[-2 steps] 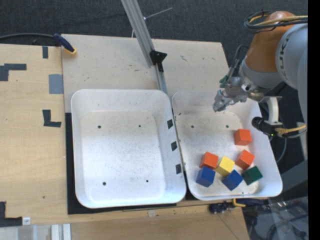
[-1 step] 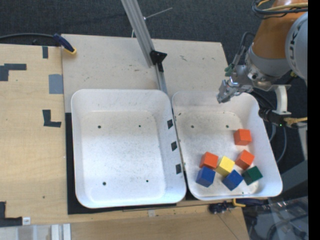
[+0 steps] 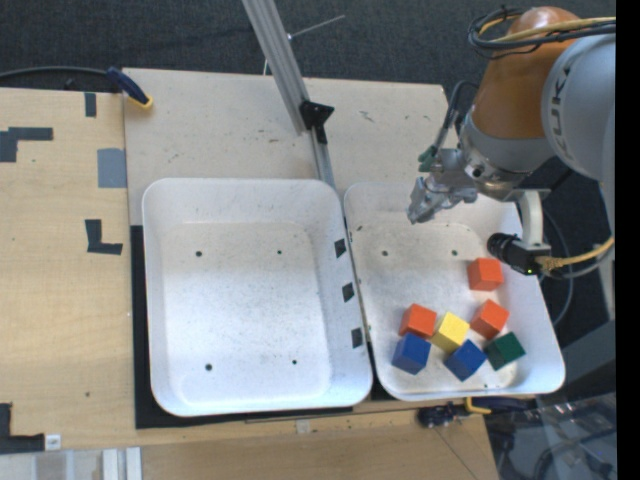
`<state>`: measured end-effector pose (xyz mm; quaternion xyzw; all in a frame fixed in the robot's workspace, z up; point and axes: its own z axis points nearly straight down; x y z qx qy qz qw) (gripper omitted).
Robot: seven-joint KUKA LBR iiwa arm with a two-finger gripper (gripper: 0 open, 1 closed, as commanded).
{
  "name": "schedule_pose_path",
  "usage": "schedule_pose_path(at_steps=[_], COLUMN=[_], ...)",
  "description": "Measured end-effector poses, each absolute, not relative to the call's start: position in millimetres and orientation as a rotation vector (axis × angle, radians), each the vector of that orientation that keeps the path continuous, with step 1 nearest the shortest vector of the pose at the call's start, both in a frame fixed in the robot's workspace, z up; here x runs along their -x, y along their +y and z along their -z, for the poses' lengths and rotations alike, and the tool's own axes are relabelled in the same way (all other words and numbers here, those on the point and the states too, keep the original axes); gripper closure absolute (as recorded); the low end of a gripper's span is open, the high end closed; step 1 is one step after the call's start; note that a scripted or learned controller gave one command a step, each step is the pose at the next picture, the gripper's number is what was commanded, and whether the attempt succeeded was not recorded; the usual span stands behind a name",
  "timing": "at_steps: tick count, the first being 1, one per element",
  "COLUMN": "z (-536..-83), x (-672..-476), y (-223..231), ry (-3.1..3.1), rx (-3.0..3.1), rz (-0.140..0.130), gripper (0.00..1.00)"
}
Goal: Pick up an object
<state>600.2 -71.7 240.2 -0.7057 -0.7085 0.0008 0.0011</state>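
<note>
Gripper hangs over the far end of the right bin, near that bin's far left corner, with the grey arm and its orange band reaching in from the right. Whether it is parted or closed cannot be told from this slant (the tip reads as one grey-metal mass), and no block shows in it. All blocks lie in the right bin, toward its near end and well apart from the gripper. One orange cube sits alone by the right wall. Nearer the front is a tight cluster: an orange block beside a yellow block, a second orange block to the right, a blue block at the front left, another blue block just beside it, and a green block at the right end. The left bin shows a speckled white floor. A slanted metal rail crosses the bench behind the bins.
</note>
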Motion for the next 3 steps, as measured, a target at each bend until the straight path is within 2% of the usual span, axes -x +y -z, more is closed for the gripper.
schedule_pose_path(at_steps=[1, 2, 3], z=[-227, -238, -241], x=[-574.3, -554.8, -523.8], y=[-24, 22, 73], ry=[-2.224, -2.226, -2.227], rx=[2.213, 2.212, 2.211], rz=[-0.003, -0.001, -0.003], gripper=[1.0, 1.0, 1.0])
